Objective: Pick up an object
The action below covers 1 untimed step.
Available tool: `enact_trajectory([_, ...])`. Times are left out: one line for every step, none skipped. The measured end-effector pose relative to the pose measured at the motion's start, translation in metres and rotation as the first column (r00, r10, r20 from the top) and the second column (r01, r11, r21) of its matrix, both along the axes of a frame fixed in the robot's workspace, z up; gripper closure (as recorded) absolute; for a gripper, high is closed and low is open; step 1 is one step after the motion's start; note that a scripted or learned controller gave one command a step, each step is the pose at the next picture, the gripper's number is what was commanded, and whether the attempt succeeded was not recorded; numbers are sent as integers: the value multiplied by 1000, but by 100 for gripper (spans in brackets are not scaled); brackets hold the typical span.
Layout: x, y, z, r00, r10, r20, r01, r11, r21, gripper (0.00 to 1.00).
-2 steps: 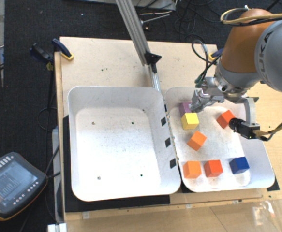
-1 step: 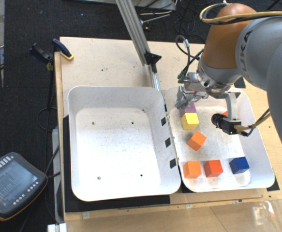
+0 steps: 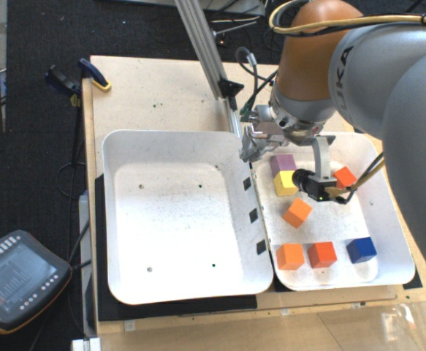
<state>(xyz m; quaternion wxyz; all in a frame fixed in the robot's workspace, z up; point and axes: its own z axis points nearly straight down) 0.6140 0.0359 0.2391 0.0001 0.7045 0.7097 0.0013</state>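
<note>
Your grey arm with the orange band [image 3: 322, 57] reaches in from the right and sits over the far end of the right shallow white bin [image 3: 388, 269]. Its jaws hang at that bin's far inner corner, by the wall next to the left shallow white bin [image 3: 118, 196]. You cannot tell whether they are wide or narrow.

All the blocks lie in the right bin.
- The small purple cube [image 3: 283, 162] is at the far end, close to the jaws, touching the small yellow cube [image 3: 285, 184] on its near side.
- The tilted orange-red cube [image 3: 345, 176] lies right of those two, apart from them.
- The light orange cube [image 3: 298, 213] sits mid-bin, turned on a diagonal, near the yellow one but not touching.
- Along the near end you have a row of three: the plain orange cube [image 3: 291, 256], the red-orange cube [image 3: 322, 254] just beside it, then the dark blue cube [image 3: 361, 250].

The pale wooden tabletop [image 3: 161, 93] carries both bins. A blue and yellow clamp [image 3: 77, 79] grips its far left corner. A grey handheld pendant with orange trim [image 3: 15, 284] lies lower left, off the tabletop.
</note>
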Motion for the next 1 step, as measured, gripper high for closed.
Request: enact_trajectory([10, 54, 8, 1000, 0, 1, 0, 1000, 1, 100])
